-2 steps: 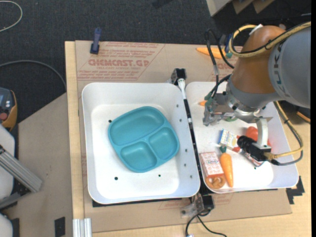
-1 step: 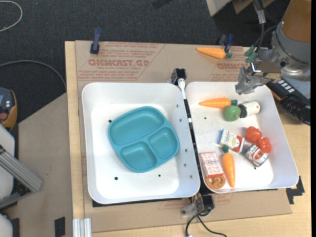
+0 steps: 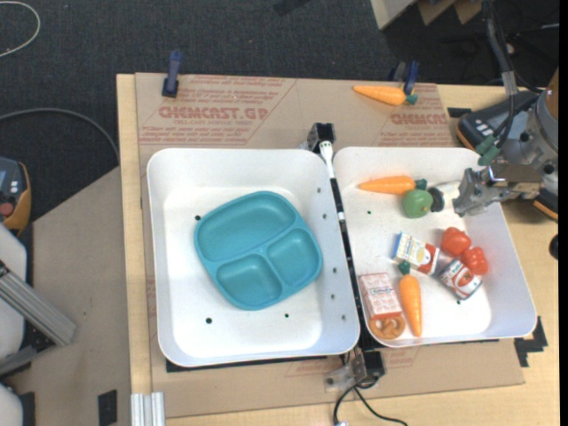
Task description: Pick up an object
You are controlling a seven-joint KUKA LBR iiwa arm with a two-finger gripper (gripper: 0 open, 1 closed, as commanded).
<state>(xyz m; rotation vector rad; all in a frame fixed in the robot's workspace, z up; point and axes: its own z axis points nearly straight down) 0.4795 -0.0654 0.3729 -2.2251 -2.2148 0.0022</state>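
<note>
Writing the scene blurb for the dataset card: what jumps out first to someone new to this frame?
The teal divided plate sits alone in the left bin, the biggest block of colour. The right bin holds a clutter of toy food: a carrot beside a green ball at the far end, a red pepper, small cartons and a second carrot nearer the camera. The gripper hangs at that bin's far right side, and a stray carrot lies on the board behind the bins.
</note>
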